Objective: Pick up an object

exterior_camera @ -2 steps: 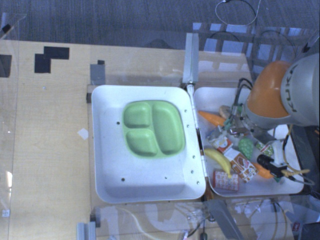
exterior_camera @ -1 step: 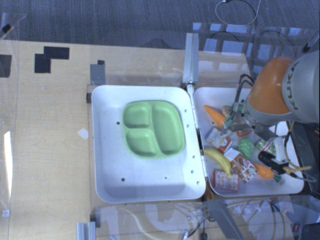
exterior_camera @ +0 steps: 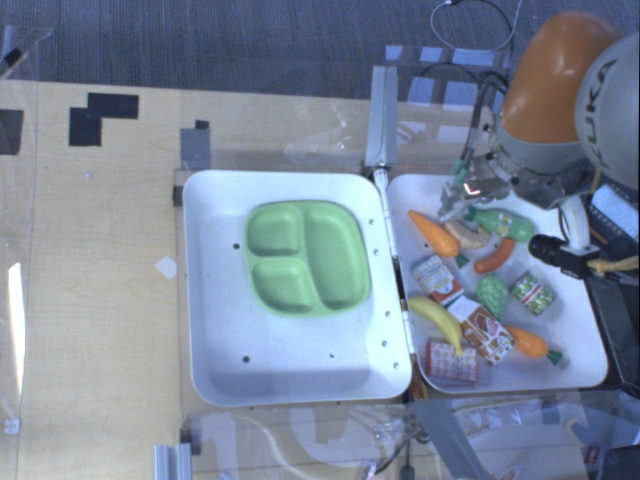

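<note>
curved yellow banana (exterior_camera: 436, 320) lies low in right bin (exterior_camera: 596, 368) — tool (exterior_camera: 462, 200) hovers above, grip state unreadable.

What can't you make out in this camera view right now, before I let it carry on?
- End effector: fingertip state, blurred against the toys beneath.
- Item under it: partly covered, identity unclear.
- Small carton: label too small to read.
- Right bin: far corner hidden behind the arm.

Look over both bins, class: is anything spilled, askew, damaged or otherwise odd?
Nothing looks spilled or broken. The green divided tray lies flat in the left bin. The toy food is heaped loosely in the right bin: carrot, banana and small cartons lie at mixed angles, all inside the rim. The claw hovers over that pile.
</note>
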Robot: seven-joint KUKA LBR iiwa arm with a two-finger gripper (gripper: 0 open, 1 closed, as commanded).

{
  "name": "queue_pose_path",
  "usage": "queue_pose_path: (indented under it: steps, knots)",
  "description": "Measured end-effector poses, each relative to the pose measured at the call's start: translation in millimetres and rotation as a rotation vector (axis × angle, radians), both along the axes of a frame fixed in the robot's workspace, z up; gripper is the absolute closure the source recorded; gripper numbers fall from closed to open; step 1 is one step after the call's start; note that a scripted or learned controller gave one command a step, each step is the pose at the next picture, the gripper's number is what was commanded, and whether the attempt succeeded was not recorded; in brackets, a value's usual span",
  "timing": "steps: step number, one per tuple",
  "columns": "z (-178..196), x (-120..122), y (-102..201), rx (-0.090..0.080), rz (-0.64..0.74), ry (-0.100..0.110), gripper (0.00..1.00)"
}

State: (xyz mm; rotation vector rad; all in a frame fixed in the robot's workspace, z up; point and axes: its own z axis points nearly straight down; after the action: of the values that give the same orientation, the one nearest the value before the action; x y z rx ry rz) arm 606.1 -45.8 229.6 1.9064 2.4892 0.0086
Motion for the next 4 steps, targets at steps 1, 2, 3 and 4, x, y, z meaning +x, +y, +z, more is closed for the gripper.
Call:
queue_pose_path:
  steps: [1, 2, 3, 4]
  knots:
    - [-0.6, -0.2, -0.1, 0.0, 0.0, 0.001, 0.0]
    - [-132.8, -11.0, -42.4, 0.0, -0.135, 0.004, 0.0]
    - [-140.9, 3.9, -65.5, 0.001, -0.186, -0.002, 0.0]
    - [-128.1, 6.7, -63.3, 0.003, -0.181, -0.009, 1.0]
